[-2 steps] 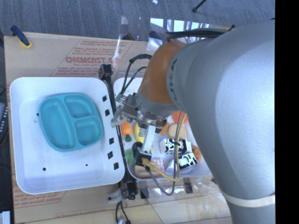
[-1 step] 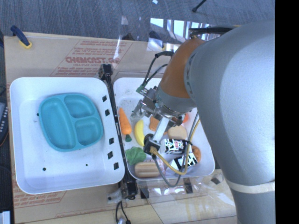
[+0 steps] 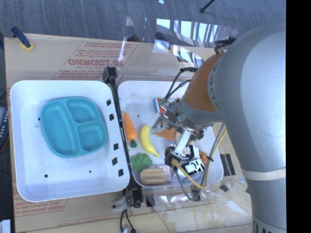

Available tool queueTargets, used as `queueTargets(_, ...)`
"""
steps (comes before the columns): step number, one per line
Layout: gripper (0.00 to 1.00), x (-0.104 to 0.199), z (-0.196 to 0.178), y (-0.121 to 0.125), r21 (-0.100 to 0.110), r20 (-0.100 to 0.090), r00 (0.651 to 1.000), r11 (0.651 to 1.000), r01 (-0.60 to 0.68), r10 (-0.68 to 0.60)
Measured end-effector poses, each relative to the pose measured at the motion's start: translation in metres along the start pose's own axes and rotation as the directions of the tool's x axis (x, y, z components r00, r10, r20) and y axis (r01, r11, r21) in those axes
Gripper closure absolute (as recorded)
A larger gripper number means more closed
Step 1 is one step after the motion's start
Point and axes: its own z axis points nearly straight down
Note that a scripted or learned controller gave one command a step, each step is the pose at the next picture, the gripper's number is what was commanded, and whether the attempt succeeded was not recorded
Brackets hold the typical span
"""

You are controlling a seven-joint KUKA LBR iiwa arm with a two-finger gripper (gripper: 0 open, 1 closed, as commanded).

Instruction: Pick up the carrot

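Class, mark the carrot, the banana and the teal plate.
carrot [image 3: 129, 126], camera view, middle of its orange body.
banana [image 3: 147, 139], camera view, middle of its curve.
teal plate [image 3: 57, 126], camera view, its largest compartment.

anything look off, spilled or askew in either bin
Nothing stands out. The orange toy carrot lies whole along the left wall of the right white bin, beside the yellow plastic banana. The turquoise divided plate sits flat in the left white bin.
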Motion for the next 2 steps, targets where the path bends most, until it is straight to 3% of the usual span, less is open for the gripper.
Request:
queueTargets(1, 0.00, -0.0113, 0.0584, 0.0623, -0.009, -0.016, 0.998, 0.998, 0.056, -0.057)
queueTargets(2, 1.00, -0.0114, 0.0498, 0.0608, 0.000, -0.014, 0.998, 0.998, 0.067, -0.067)
